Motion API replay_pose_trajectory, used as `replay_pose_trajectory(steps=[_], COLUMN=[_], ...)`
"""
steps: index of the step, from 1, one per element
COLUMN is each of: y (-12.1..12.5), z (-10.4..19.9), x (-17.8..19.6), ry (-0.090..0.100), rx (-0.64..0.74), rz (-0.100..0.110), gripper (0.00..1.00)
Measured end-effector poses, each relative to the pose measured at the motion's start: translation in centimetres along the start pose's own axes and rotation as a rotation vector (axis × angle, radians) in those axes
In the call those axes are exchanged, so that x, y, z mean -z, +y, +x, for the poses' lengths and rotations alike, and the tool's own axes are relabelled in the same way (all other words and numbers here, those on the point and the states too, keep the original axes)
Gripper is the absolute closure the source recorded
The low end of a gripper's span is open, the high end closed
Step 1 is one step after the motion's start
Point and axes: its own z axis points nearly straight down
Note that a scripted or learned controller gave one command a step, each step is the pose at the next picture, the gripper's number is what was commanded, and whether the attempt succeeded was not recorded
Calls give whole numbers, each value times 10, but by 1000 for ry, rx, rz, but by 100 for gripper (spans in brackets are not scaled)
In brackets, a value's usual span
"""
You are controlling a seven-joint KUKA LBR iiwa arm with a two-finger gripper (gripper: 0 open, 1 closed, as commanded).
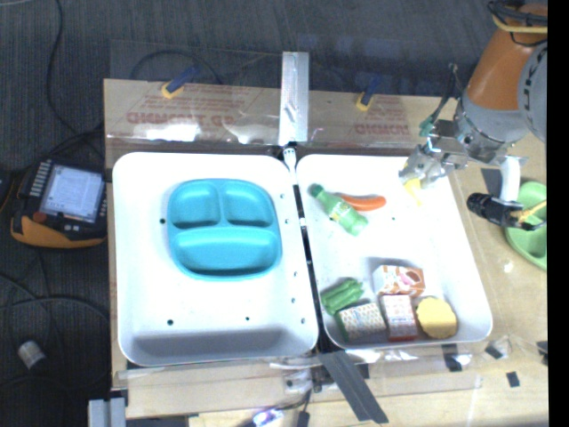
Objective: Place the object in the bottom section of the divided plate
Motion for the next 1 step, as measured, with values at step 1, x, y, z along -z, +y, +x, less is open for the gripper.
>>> replay_pose_trajectory(steps=[1], y=[-16], z=[-12], x=[-69], ry=[3], rx=[239], rz=[-1], gripper=[100])
